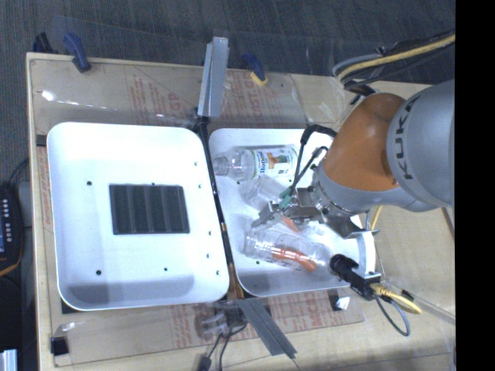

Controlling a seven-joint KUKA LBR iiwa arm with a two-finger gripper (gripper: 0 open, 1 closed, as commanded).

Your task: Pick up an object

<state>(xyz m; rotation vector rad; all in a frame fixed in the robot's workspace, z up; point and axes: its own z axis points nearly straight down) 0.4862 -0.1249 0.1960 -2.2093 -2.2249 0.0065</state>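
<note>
The grey arm with its orange band reaches in from three o'clock and hangs over the right bin. The gripper points toward nine o'clock, low over the middle of this bin; whether it is wide, narrow or closed on something, I cannot tell, because the objects under it are transparent and mixed together. A clear plastic bottle with a label lies on its side at twelve o'clock from the gripper, near the far wall. A second clear bottle with orange content lies at six o'clock from the gripper, near the front wall. The left bin has a dark ribbed rectangle in its middle.
</note>
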